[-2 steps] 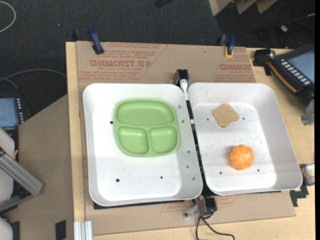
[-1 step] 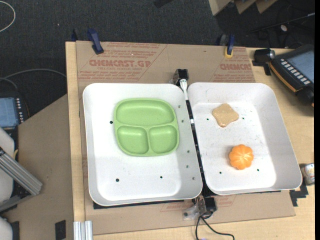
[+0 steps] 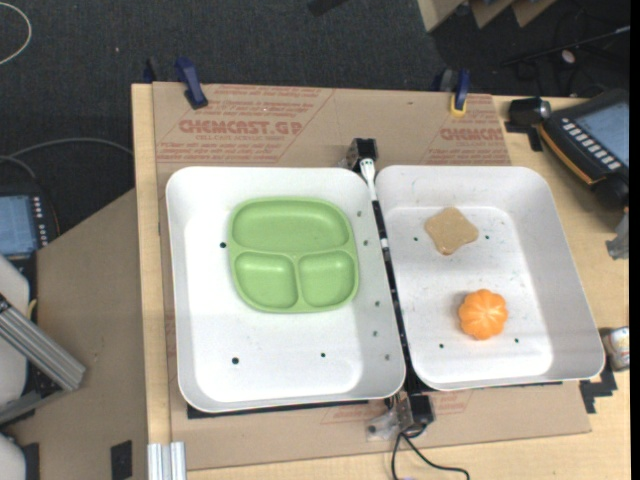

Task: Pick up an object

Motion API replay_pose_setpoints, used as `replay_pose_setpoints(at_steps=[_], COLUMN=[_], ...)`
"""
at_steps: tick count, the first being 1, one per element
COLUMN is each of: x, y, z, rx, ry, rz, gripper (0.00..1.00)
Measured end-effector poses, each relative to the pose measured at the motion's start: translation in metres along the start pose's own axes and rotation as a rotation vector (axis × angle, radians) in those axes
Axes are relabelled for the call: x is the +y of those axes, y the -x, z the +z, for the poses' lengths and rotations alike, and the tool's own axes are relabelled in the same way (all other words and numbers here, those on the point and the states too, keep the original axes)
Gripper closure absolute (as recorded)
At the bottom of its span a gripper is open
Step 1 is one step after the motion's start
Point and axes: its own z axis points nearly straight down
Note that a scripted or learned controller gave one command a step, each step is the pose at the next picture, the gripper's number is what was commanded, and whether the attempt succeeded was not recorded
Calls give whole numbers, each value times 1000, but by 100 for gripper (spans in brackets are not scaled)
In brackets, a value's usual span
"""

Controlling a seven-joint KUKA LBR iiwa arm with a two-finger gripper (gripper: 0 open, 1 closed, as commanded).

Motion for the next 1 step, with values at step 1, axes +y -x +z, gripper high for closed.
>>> replay_pose_setpoints(at_steps=[1], x=[1], y=[1], z=[-58], rx=[-10], ry=[21], rz=[-2], gripper=[100])
